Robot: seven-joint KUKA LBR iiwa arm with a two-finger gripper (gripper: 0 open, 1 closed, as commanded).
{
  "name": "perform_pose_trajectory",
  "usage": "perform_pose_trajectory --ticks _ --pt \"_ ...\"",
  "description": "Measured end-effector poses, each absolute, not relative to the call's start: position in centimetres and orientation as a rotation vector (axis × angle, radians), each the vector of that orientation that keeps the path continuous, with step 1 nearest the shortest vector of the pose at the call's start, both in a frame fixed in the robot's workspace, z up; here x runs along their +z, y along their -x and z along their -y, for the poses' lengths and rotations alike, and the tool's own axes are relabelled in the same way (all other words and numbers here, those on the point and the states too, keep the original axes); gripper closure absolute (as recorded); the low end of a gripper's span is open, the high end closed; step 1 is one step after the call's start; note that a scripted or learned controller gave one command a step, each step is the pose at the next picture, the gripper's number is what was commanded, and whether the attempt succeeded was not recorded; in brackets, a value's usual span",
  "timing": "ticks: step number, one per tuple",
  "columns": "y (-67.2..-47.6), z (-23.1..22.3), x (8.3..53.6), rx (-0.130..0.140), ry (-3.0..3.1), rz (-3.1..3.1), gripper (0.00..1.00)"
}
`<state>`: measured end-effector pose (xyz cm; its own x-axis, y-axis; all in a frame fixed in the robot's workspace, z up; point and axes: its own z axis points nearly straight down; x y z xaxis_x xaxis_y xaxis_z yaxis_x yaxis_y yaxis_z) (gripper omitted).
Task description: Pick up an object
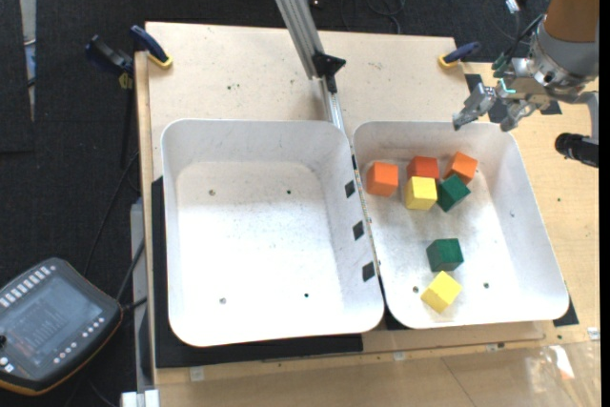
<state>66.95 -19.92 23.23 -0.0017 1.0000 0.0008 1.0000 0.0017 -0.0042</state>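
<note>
The counter (248, 71) carries two white bins; my arm is cut off at the frame's right. My gripper (486, 110) hangs above the right bin's (534, 243) far rim, and I cannot tell its state. Six blocks lie inside: four clustered, touching, near the orange block (382, 177); two lie apart nearer the front.

Two white bins (257, 133) sit speckled with tiny dark flecks on a pale tan bench (238, 62), and the right one carries a splash of colour: an orange block (382, 177), a red-orange block (423, 168), another orange one (463, 165), a yellow block (421, 193) and a dark green block (453, 192). Lower down, a second green block (444, 254) and a second yellow block (440, 291). Up top right, the grey arm shows its orange band (577, 5) above a silvery gripper (486, 107), with blue-and-yellow clamps (151, 46) at the bench corners.
</note>
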Motion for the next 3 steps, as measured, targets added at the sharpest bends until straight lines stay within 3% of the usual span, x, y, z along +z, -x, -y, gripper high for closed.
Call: perform_pose_trajectory --ticks 1,2,3 --pt "-67.0 19.9 23.6 0.001 2.218 2.226 0.00" --pt "-66.9 19.3 17.3 0.005 2.214 2.223 0.00" --pt "-67.3 19.1 13.4 -0.009 2.228 2.232 0.00"
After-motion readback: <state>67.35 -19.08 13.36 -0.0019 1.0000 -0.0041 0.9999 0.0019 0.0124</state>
